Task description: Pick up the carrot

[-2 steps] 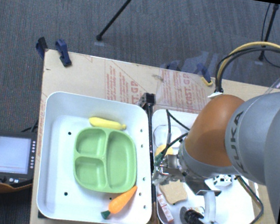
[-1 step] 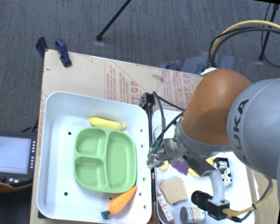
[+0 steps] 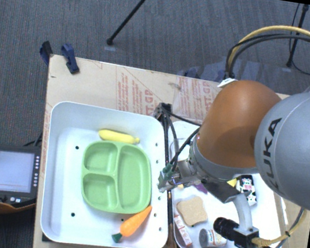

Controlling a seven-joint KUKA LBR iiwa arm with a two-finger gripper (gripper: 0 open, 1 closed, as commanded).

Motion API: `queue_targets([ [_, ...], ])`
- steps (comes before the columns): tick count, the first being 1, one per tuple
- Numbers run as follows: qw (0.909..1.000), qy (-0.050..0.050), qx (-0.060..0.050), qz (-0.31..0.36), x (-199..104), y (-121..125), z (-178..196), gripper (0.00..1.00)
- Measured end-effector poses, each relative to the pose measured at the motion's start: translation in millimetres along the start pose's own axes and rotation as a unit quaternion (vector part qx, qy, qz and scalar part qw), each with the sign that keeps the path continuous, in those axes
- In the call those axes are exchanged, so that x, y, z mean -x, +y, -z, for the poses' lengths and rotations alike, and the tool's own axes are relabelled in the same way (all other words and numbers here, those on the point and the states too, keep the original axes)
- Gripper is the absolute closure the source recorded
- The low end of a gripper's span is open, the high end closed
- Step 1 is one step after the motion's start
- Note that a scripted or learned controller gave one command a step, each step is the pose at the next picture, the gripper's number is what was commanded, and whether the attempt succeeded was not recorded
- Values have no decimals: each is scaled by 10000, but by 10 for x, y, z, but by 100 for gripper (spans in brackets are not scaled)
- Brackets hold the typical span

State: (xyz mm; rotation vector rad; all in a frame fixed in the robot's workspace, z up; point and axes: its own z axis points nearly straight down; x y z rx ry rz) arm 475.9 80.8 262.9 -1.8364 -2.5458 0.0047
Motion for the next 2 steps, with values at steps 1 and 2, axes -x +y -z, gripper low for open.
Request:
queue_targets([
  [1, 9991, -4, -3, -429, 203, 711, -46, 100],
  [2, 9980, -4, 0, 637, 1221, 456, -50, 100],
])
